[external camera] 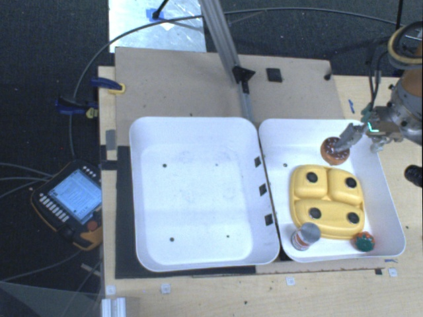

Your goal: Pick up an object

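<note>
Donut [334, 150]: brown, round, at the back of the right bin [281, 144], just behind the yellow tray [328, 202]. Gripper [344, 142] is right over it, arm reaching in from the right. Can't tell finger opening or whether they have hold of it. Can [305, 236] and green ball [364, 242] sit at the bin's front edge. Left bin [149, 150] beside it.

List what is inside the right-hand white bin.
The right bin holds a yellow four-lobed block, a brown round thing under the gripper, a small can and a green ball. Anything beneath the block is covered.
</note>
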Tool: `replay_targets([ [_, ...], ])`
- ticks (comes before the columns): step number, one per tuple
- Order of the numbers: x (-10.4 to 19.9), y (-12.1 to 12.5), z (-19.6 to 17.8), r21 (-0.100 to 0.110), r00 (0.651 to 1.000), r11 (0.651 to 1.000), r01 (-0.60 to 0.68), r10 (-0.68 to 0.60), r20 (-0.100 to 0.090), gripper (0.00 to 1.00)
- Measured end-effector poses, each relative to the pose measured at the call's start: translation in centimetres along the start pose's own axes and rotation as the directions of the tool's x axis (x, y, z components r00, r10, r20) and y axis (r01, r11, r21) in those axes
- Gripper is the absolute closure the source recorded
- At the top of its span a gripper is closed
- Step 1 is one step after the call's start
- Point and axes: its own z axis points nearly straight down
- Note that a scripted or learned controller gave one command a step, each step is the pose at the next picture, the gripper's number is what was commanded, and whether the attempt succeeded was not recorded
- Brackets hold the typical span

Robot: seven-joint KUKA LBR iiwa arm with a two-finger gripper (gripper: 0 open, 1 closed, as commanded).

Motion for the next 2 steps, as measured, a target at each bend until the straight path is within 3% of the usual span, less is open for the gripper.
replay_targets([
  [1,0.0,0.0,-0.1,-0.002,1.000,1.000,0.000,0.000,0.000,0.00],
  [2,-0.8,0.4,4.6,0.002,1.000,1.000,-0.002,0.002,0.000,0.00],
])
